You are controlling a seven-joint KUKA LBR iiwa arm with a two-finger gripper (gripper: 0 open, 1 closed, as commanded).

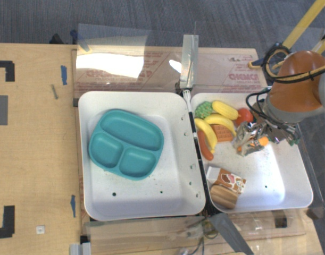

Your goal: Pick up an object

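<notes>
arm [298, 86] cut off at right edge | gripper [251, 141] fingers too blurred to tell open or shut | small orange item [264, 140] beside gripper, identity unclear | red item [245, 115] partly hidden under wrist | packet [227, 187] at right bin's [290, 195] front-left corner, label unreadable

Teal divided tray [126, 144] in the left white bin [98, 195], beside wooden benchtop [32, 116].

Toy foods are lying clustered in the upper left of the right bin [295, 193]: green broccoli [203, 110], two yellow bananas [225, 109], an orange sausage [206, 142], a red piece [245, 115]. A brown packet [227, 188] is lying below them.
</notes>
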